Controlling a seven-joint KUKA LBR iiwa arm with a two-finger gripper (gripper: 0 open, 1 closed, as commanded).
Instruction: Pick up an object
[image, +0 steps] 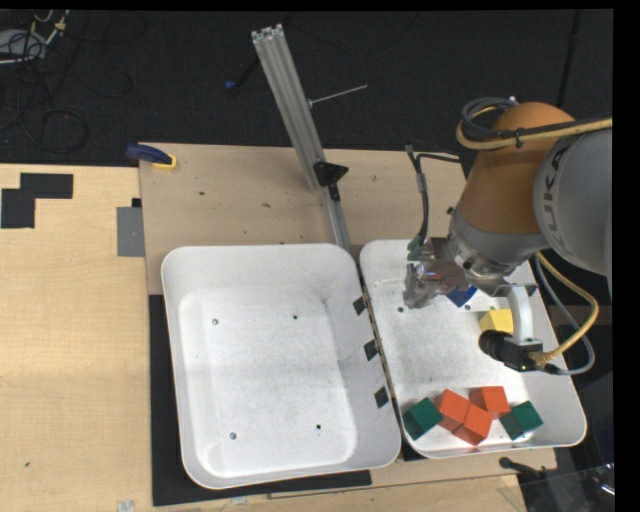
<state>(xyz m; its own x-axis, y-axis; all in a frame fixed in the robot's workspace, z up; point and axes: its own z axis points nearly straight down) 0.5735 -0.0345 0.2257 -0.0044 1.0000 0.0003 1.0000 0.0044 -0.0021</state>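
The right bin (440, 355) holds several blocks. At its near edge lie a green block (422, 416), two orange blocks (466, 414) pressed together, and a second green block (521, 419). A yellow block (497, 321) sits by the bin's right side, and a blue block (461, 296) peeks out just under the wrist. My gripper (419, 291) hangs low over the far part of the right bin, just left of the blue block. I see nothing between its fingers.
The left bin (268, 360) lies beside the right one, with black clips (370, 348) along the shared rim. A slanted aluminium bar (298, 120) rises behind the bins. A black cable end (510, 350) dangles near the yellow block.
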